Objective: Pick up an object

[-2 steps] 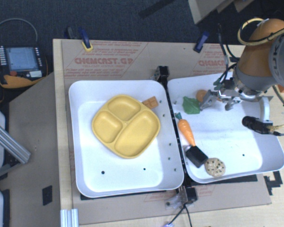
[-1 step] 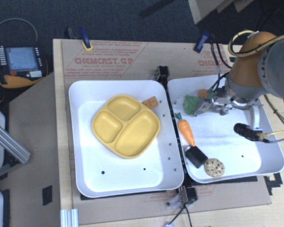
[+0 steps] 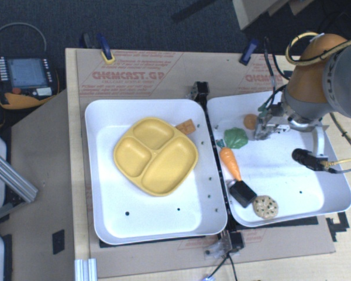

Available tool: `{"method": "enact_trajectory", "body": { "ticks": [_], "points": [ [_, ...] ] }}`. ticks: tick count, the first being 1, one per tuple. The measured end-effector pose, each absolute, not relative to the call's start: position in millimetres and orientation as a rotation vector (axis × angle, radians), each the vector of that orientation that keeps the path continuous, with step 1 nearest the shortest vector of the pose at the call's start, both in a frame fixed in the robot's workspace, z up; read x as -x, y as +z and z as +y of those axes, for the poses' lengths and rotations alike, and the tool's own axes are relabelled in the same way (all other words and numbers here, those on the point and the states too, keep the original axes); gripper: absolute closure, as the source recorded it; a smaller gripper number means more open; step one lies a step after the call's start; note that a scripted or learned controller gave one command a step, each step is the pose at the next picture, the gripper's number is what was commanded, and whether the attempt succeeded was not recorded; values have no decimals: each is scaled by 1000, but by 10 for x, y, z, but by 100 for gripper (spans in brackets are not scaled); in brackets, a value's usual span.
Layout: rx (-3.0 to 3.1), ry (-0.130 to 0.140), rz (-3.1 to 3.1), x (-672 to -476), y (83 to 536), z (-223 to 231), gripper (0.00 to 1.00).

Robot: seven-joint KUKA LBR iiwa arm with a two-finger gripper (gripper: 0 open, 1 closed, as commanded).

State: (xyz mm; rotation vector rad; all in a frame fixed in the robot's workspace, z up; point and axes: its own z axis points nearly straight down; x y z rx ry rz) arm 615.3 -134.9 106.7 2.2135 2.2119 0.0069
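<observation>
Carrot [image 3: 230, 163] left of pincer [image 3: 265, 127]: light, stiff, slick; you'd grab mid-body. Pincer state, can't tell from here.

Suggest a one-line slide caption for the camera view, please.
Gripper hovers in the right bin near a carrot; yellow divided plate in the left bin.

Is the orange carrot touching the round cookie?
Apart. The camera view shows the carrot lying higher in the right bin, with a black block between it and the cookie near the front rim.
</observation>
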Motion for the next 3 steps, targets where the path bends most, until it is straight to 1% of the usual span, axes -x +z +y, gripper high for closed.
{"method": "enact_trajectory", "body": {
  "ticks": [1, 2, 3],
  "points": [
    [-2218, 3, 2219, -6148, 1501, -1332, 100],
    [-2215, 7, 2218, -6234, 2122, -1313, 100],
    [-2218, 3, 2219, -6243, 2321, -1314, 100]
  ]
}}
